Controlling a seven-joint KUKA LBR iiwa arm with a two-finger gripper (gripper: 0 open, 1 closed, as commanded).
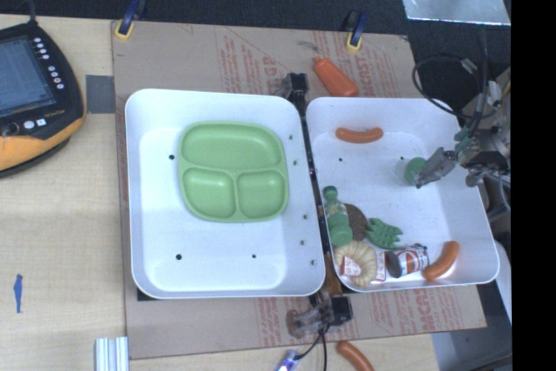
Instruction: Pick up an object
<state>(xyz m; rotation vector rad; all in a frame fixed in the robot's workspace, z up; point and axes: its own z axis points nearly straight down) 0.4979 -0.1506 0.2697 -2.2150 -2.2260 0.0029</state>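
Observation:
My gripper (445, 162) reaches in from the right, over the right bin (395, 122) near its right wall. A small round green object (414, 169) sits right at the gripper's left tip, touching or nearly touching it. An orange sausage (359, 134) lies at the bin's back. Along the bin's front lie a green bottle (337, 219), a green leafy toy (383, 232), a netted bread-like item (357, 264), a small brown labelled bottle (407, 261) and a second orange sausage (441, 261).
The left bin (152, 213) holds a green divided plate (234, 170). An orange carrot-like piece (334, 76) lies on the cardboard behind the bins, and another sausage (356, 354) in front. A teach pendant (35, 100) rests at far left. Cables (439, 78) loop near the arm.

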